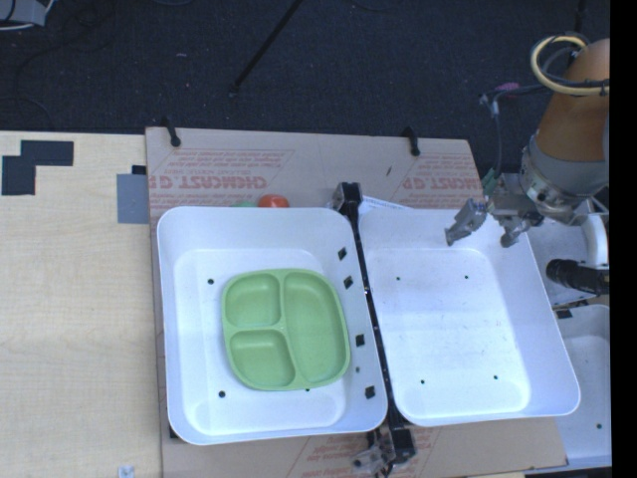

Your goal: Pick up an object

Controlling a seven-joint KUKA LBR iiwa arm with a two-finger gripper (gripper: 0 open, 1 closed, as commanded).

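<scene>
Green plate (pixel 287 329) lies flat in the left bin (pixel 189 237), long axis running near to far. Jaws (pixel 490 224) hang open and empty over the right bin's (pixel 537 386) far edge, so the plate sits well to their left.

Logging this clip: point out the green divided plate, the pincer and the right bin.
green divided plate (pixel 286 329), camera view, centre divider.
pincer (pixel 488 227), camera view, midway between fingertips.
right bin (pixel 453 327), camera view, bare floor.

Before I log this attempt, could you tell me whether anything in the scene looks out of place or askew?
A small orange-red object lies outside the bins, on the cardboard behind the left bin's back rim, beside something green. The green divided plate sits slightly rotated in that bin. Nothing looks spilled or damaged.
</scene>
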